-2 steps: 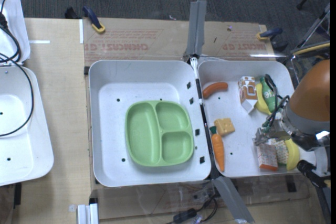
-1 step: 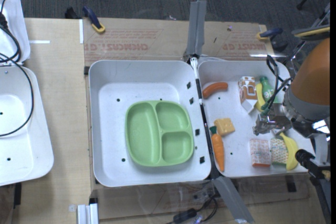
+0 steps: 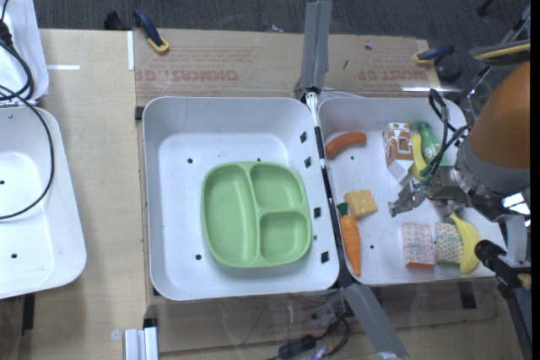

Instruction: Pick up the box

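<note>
- Brown cardboard sheet covered the bench under both bins, clipped at the far edge by two blue clamps.
- Left white bin held a green three-compartment plate, lying flat near the centre.
- Right white bin held all the loose items plus the arm's wrist.
- Grey arm with the orange band came in from the right, over the right bin's right side.
- Gripper sat low over the bin middle, fingers pointing left; could not tell if they were apart or together, nothing visibly between them.
- Box, white and orange, stood near the bin's far wall, behind the gripper and clear of it.
- Crowding the box: a yellow banana and a green bottle just beside it on the right, cables partly across them.
- Red sausage lay left of the box, well apart.
- Carrot lay along the left wall, a tan cracker just beyond it.
- Near wall: patterned packet, a second packet touching it, another banana on the right.
</note>
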You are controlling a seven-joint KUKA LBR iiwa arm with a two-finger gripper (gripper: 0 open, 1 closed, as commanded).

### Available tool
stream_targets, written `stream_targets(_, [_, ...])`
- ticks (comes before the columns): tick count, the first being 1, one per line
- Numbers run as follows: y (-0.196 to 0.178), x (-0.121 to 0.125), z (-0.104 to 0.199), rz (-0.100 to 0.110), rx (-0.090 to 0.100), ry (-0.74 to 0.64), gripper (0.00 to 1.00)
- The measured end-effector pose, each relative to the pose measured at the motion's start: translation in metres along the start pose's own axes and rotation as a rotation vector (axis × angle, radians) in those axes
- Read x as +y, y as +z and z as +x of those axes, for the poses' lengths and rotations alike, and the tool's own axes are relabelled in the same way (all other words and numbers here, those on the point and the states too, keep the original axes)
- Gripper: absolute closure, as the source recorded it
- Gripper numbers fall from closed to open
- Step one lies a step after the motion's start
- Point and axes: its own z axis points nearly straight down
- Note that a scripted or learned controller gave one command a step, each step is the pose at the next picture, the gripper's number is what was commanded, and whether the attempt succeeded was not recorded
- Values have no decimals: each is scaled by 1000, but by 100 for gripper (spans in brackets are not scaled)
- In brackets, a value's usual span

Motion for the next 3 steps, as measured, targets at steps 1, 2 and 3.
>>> stream_targets(1, [82, 1, -43, 0, 2, -83, 0])
stream_targets(2, [73, 1, -44, 1, 1, -79, 100])
stream_targets(3, [-9, 67, 73, 1, 0, -133, 100])
